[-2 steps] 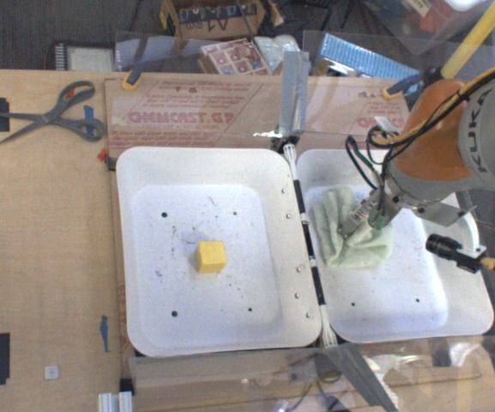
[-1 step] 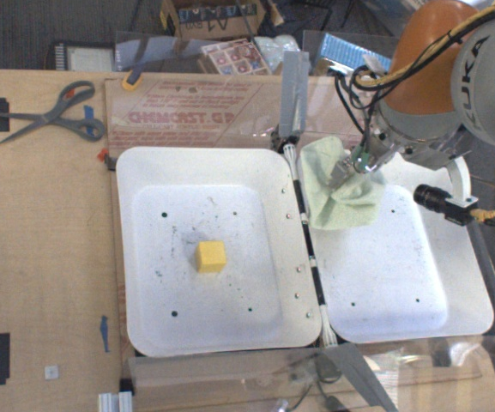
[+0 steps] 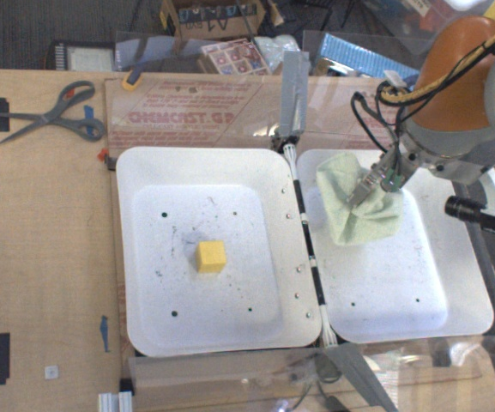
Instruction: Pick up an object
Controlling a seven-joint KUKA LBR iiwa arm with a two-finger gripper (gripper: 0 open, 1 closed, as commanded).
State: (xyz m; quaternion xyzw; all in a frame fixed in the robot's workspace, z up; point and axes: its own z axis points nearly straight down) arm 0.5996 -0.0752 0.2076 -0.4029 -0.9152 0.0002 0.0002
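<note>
Landmark: you can place everything from the grey divider [image 3: 294,101], the upright strip standing at the far end of the seam between the two white bins.
Table: a tan table [image 3: 41,256] carries both bins, with black tape marks along its left edge.
Left bin: the left bin [image 3: 144,187] lies left of the divider and nearer you.
Yellow block: a small yellow block [image 3: 212,257] sits near the middle of the left bin, well left of the divider, with nothing touching it.
Right bin: the right bin [image 3: 453,307] lies right of the divider.
Green cloth: a crumpled pale green cloth [image 3: 354,200] lies in the far part of the right bin, just right of the divider.
Arm: the grey arm with its orange band [image 3: 461,58] comes in from the right, far from the divider, with yellow and black cables [image 3: 384,101] looping beside it.
Hand: the hand [image 3: 369,187] is down on the green cloth, right of the divider; you cannot tell whether its fingers are apart or together, or whether any cloth is pinched.
In the way: the cloth's folds bunch around the tip of the hand.
Scissors: scissors [image 3: 54,117] with red and blue handles lie on the table far left of the divider.
Cardboard sheet: a printed cardboard sheet [image 3: 187,118] lies flat just left of the divider, beyond the left bin.
Clutter: boxes and a blue packet [image 3: 354,57] sit behind the divider.
</note>
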